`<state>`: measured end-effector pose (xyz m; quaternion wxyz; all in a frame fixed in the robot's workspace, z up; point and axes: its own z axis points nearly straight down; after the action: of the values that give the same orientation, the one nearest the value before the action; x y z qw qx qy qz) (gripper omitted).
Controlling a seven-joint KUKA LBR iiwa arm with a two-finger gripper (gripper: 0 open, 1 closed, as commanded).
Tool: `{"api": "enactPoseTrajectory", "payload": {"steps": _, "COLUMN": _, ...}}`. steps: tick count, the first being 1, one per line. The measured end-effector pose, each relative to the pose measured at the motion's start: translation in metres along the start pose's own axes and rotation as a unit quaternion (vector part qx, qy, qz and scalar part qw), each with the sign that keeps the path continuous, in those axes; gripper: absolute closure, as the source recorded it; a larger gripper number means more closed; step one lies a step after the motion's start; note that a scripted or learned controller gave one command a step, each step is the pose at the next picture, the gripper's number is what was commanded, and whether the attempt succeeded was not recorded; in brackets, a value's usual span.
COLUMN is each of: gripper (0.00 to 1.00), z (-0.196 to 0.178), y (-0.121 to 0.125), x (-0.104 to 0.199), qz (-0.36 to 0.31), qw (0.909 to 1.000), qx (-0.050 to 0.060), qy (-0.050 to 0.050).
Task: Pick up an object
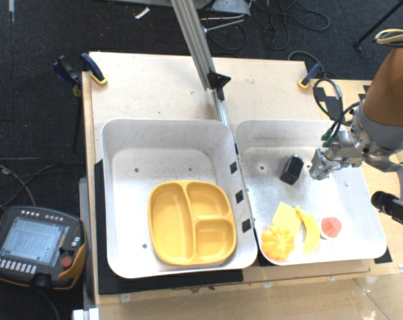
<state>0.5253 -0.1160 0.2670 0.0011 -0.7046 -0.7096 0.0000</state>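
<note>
A: Starting at the left, what sits off the desk (161, 79)?

B: A teach pendant (34, 247) with a lit screen lies on the dark floor, beside the desk's front left corner.

A: And on the desk itself?

B: Two white bins side by side. The left bin (121, 145) holds a yellow divided tray (191, 222), three compartments, lying toward the bin's front edge, slightly right of its centre. A metal pole (194, 35) slants down from the back to the seam between the bins.

A: The right bin (268, 135)?

B: A small black object (292, 169) rests near its middle, toward the back. Along the front edge lie a yellow ridged piece (279, 242) at the front left corner, a pale yellow wedge (287, 217) just behind it, a yellow banana-shaped piece (310, 230) touching that cluster on its right, and a small red object (331, 227) just beside the banana piece.

A: Where is the gripper (319, 167)?

B: It hangs over the right bin, just to the right of the black object, near it but apart. The grey arm (388, 105) enters from the desk's right edge.

A: Are the fingers parted or closed?

B: That cannot be told; they are too small and blurred. Nothing is seen between them.
</note>
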Motion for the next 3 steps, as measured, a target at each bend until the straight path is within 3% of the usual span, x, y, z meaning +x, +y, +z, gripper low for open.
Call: {"api": "enactPoseTrajectory", "payload": {"steps": 3, "gripper": 1.00, "z": 0.023, "y": 0.006, "x": 0.162, "qz": -0.001, "qw": 1.0000, "qx": 0.000, "qy": 0.000}}
